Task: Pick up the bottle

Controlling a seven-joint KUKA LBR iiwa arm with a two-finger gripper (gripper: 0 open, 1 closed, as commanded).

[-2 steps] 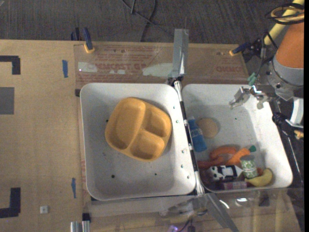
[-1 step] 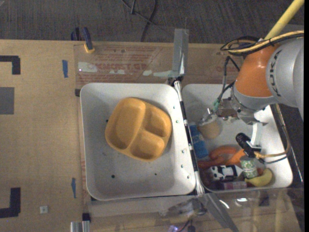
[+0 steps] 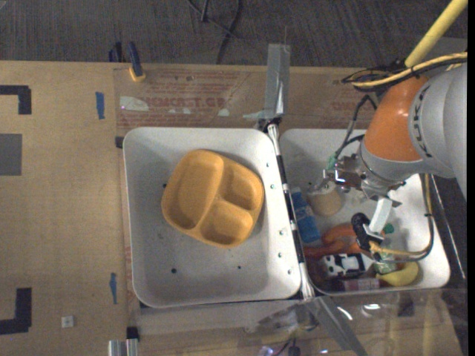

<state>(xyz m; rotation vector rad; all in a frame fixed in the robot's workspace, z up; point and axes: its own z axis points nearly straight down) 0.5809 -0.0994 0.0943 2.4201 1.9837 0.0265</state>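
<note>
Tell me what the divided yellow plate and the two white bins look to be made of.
Divided yellow plate: probably moulded plastic, with a smooth, slightly satin finish; its rounded rims and even colour suggest this.
Left bin and right bin: likely thin white plastic or coated sheet, matt, with scuffs and dark specks. The look leaves it open.

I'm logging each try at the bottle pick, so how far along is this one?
Done: the arm has reached over the right bin, and its pincer sits low among the clutter. In hand: nothing I can confirm; a tan, rounded item, possibly the bottle, lies right beside the pincer. I cannot tell whether it is gripped. Left: a clear grasp and lift. The yellow tray sits in the left bin.
</note>
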